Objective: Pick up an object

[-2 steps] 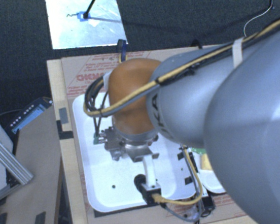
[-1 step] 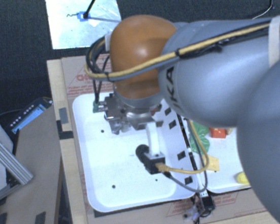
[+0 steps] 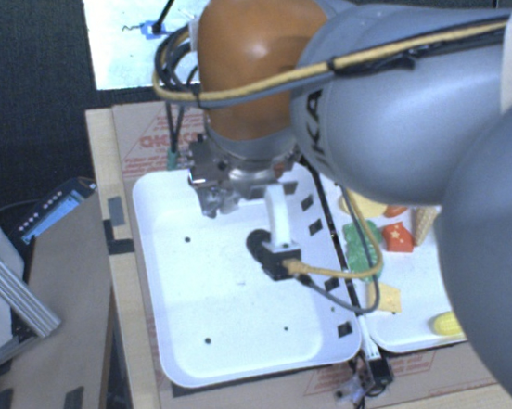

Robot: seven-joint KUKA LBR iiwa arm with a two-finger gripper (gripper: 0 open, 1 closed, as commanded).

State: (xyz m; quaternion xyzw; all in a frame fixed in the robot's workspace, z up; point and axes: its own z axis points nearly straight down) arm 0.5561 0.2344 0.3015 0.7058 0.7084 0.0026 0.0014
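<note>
the camera view looks down at a slant on the desk (image 3: 126, 300), where a left bin (image 3: 186, 348) and a right bin (image 3: 414, 342) sit side by side on a sheet of cardboard (image 3: 150, 147) with red print. the grey arm (image 3: 409, 85) comes in from the right and takes up most of the upper right of the frame; its orange band (image 3: 253, 40) sits at top centre. below the band the wrist ends over the upper middle of the left bin, and the jaws hang there, near that bin's far rim. whether the jaws are spread or pressed together cannot be told from this angle.

the things to pick all lie in the right bin, to the right of the jaws and lower in the frame. a green block (image 3: 360, 246) rests near that bin's left wall, with an orange-red piece (image 3: 398, 238) just beside it on the right. a pale cone (image 3: 424, 219) lies up and right of that piece. a yellow wedge (image 3: 390, 299) sits lower down, and a rounded yellow thing (image 3: 445, 324) lies near the bin's near rim, partly behind the arm. the green block is the closest to the jaws, yet well apart from them, across the wall between the bins.

a few small dark specks (image 3: 188, 241) dot the left bin's floor. a slanted metal rail (image 3: 10, 287) lies at the left edge of the frame.
</note>
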